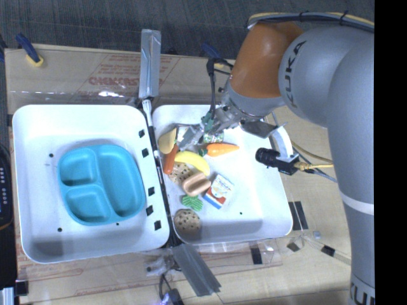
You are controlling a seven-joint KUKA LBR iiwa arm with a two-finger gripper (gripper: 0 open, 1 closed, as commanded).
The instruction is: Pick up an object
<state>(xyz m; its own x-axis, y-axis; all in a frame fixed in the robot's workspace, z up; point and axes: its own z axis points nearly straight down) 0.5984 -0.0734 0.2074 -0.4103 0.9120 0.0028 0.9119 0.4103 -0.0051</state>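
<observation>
The claw (208, 127) is down in the right bin (267, 196), at the upper left of the toy pile, under the arm's (318, 49) orange band (264, 59). Its metal tip is a blur against the clutter, so I cannot tell whether it is apart or together, nor whether anything sits in it.

Just right of the claw lies a carrot (220, 149), orange with a green end, pointing toward the bin's middle. Below the claw a banana (193, 161) lies across the pile. Left of that, against the bin's left wall, a pale yellow piece (166, 140) sits above an orange one (168, 162). Below the banana is a hot dog (196, 183), with a small red, white and blue carton (219, 191) just to its right. A green piece (192, 201) lies under the hot dog, and a round cookie (187, 220) rests near the bin's front left corner.

The left bin (38, 138) touches the right one along a shared edge and holds a blue divided plate (102, 183). Both bins sit on the table (95, 68).
</observation>
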